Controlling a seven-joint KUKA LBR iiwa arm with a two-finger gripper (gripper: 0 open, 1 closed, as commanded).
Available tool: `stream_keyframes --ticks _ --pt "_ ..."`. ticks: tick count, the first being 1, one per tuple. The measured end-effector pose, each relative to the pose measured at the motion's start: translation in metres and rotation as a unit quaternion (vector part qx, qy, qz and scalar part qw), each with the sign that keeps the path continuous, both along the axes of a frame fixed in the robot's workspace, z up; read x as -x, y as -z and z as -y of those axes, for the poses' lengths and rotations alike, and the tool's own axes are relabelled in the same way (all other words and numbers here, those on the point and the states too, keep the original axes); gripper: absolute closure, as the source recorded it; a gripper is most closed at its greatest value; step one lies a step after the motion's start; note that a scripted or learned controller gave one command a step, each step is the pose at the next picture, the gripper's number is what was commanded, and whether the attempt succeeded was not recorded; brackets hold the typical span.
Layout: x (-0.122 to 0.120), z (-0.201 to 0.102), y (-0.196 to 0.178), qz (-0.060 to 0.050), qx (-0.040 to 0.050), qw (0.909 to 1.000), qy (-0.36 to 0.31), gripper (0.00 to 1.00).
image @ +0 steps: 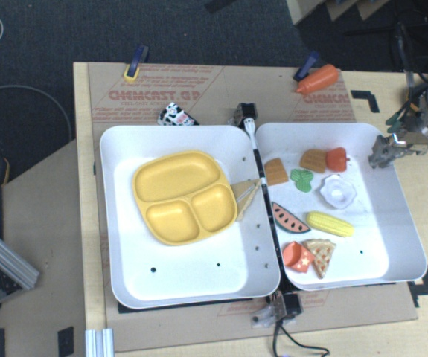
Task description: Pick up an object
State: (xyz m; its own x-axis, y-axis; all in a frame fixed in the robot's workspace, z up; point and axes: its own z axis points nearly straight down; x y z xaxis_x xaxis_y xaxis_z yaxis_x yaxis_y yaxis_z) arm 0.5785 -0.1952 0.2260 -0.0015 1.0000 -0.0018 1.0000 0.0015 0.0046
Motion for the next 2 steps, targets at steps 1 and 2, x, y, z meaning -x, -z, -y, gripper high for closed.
stream_keyframes --ticks 1,2 --pt "-0.039 -0.050 0.002 0.000 -0.0007 1.0000 -0.003 1.00" --pt "-0.074 -0.102 -0.004 0.001 -0.0010 1.0000 -0.003 1.00"
